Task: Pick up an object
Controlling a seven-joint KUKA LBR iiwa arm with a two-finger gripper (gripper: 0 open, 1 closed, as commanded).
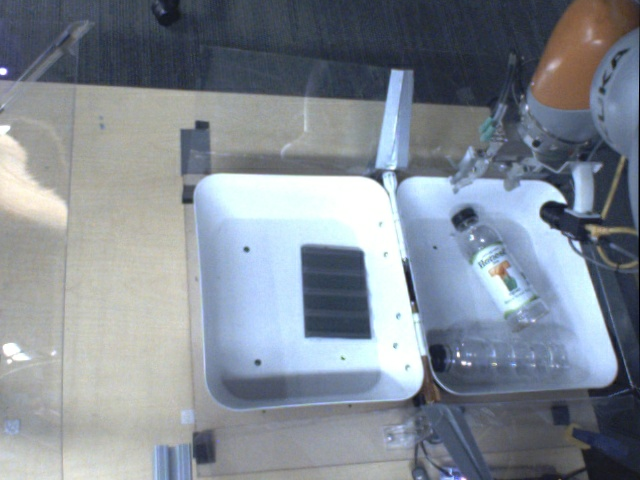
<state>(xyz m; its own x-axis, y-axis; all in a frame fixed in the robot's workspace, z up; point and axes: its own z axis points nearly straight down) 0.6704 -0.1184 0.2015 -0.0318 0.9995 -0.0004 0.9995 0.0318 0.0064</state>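
Currently the hand (487,164) hovers over the far rim of the right bin (600,363); I cannot tell its state. It should descend squarely across the labelled bottle (497,267), lying diagonally mid-bin. A clear bottle (500,356) lies near; the left bin (230,298) holds a dark block (336,291).

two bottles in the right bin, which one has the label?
The labelled bottle, lying diagonally mid-bin with a dark cap and a white label with orange and green print. The clear bottle along the bin's near wall looks bare and ribbed.
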